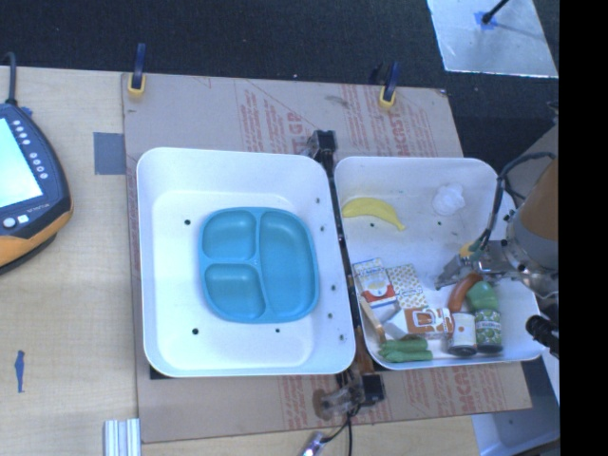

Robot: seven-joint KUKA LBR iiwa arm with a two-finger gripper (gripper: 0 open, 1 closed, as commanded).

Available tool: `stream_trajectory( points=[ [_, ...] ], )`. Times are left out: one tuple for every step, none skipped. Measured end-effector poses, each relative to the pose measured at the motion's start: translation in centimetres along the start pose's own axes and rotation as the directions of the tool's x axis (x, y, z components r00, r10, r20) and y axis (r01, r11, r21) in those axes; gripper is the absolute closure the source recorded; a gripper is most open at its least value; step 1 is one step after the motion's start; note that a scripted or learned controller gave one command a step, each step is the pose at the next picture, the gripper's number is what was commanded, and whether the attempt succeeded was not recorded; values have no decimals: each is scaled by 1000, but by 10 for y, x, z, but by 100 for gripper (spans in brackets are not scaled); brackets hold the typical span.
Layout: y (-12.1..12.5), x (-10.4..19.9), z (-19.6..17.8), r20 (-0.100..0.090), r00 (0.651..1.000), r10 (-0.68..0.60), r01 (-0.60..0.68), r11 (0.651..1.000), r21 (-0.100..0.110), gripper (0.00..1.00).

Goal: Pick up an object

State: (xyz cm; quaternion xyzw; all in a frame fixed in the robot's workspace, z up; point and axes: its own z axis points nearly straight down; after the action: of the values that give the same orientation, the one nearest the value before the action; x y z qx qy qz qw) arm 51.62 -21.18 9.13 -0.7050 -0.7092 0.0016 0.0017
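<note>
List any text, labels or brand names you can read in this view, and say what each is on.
None can be read.
Cardboard sheet: red printed lettering, too faint.
Cartons in the right bin: labels blurred.
Small bottles: labels too small.
Handheld pendant: screen and buttons illegible.

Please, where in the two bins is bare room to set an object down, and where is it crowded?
Right bin: bare floor between banana and claw. Left bin: bare margin around the blue divided plate. Crowded: the right bin's near edge, with packets, green bottle and green pods.
</note>
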Motion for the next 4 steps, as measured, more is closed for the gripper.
stream_trajectory(
  points=[
    [54, 20, -1, 1, 1000, -1, 1, 1000, -1, 0],
    [-41, 0, 0, 1, 1000, 0, 0, 1000, -1, 0],
    [66, 38, -1, 0, 1000, 0, 0, 1000, -2, 0],
    [16, -1, -55, -1, 1000, 3, -3, 1000, -2, 0]
  ],
)
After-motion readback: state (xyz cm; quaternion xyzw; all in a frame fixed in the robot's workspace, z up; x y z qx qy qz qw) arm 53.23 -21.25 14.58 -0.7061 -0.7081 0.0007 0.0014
